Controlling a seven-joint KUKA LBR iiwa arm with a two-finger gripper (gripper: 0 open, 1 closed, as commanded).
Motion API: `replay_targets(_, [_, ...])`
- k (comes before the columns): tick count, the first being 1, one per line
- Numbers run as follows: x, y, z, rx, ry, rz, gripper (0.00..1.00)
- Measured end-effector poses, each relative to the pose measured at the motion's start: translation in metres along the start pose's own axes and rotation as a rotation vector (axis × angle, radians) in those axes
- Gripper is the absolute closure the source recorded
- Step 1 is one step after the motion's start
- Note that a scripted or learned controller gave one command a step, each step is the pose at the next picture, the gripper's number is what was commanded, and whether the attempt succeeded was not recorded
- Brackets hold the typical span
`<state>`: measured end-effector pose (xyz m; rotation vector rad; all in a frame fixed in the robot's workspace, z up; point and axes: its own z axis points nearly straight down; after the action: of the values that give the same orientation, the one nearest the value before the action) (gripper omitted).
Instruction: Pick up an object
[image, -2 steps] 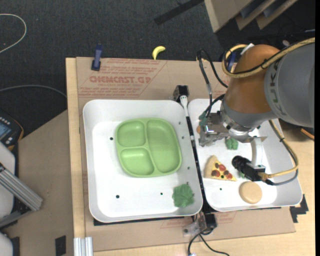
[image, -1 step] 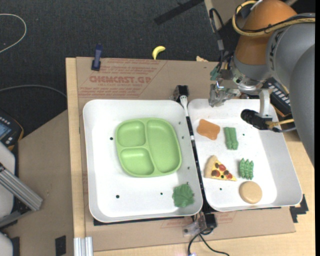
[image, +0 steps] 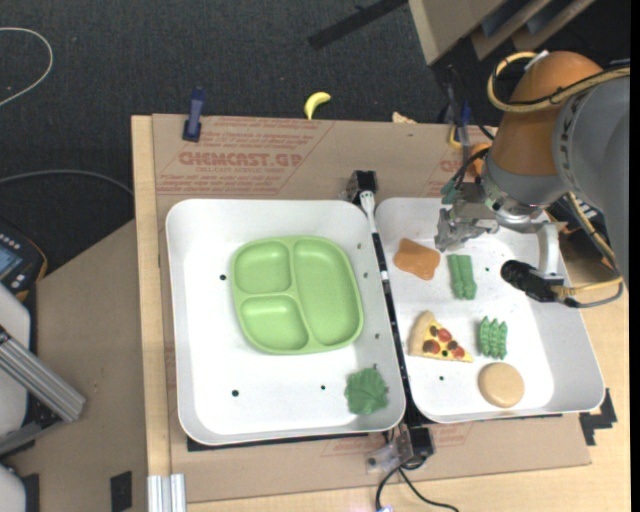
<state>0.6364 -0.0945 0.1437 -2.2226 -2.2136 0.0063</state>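
Desk (image: 250, 150): brown board with red lettering, carrying both white bins; bare margins run along its far side and left edge.
Arm (image: 560, 120): grey with an orange band, reaching in from the right over the far right corner of the right bin.
Left bin (image: 195, 330): wide bare white floor all round the plate, most open along the left wall and the near edge.
Right bin (image: 570, 350): crowded down its middle; bare floor along the right wall and in the far left corner.
Green plate (image: 296, 294): three compartments, lying flat in the middle of the left bin, clear of every wall.
Pincer (image: 458, 232): over the far part of the right bin, between the orange piece and the green pod and just above the pod's far end; nothing seen held, and how far it is parted I cannot tell.
Pizza slice (image: 437, 338): near the left wall of the right bin, mid-depth.
Green leafy piece (image: 367, 390): near right corner of the left bin, close to the wall.
Orange piece (image: 417, 259): just left of the pincer.
Tan round piece (image: 500, 384): near edge of the right bin.
Green pod (image: 461, 276): lying lengthwise towards the near edge.
Green ridged piece (image: 492, 337): right of the pizza slice, apart from it.
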Motion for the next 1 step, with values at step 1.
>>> replay_targets(1, [-0.0357,0.0318,0.0581,-0.011,-0.003,-0.002,1.0])
